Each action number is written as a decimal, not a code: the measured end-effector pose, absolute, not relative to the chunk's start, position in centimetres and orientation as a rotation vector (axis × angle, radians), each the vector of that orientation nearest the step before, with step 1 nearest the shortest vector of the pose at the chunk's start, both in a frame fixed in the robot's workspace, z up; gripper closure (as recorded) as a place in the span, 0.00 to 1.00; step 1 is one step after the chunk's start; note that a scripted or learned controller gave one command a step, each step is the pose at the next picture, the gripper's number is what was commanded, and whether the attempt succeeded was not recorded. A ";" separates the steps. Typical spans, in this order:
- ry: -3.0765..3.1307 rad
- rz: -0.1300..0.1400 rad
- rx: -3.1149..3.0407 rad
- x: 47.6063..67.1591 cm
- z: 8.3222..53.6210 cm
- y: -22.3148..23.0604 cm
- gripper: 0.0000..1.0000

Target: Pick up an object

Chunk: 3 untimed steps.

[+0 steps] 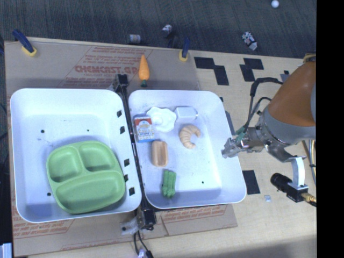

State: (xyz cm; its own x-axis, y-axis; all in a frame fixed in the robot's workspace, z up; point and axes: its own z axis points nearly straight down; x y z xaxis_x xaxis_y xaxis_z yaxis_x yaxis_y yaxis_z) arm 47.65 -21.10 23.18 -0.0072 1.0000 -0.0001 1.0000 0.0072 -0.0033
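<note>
A tan cardboard-covered counter [97, 63] with black square markings [212, 67] meets dark blue carpeted floor [80, 9] strewn with small bits; blue clamps [24, 42] grip its far edge.

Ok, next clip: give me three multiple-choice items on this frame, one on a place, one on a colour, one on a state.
1. Where does the divided plate lie?
A. left bin
B. right bin
C. on the cardboard

2. What colour is that plate?
A. white
B. orange
C. green

3. Where is the claw?
A. over the left bin
B. at the right bin's right rim
C. down on the croissant

Key: 1 A, it sits in the left bin. 2 C, plainly green. 3 B, it hangs at that rim, apart from the croissant.
</note>
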 end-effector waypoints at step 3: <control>-2.228 0.000 -2.217 47.7 25.2 -21.1 1.00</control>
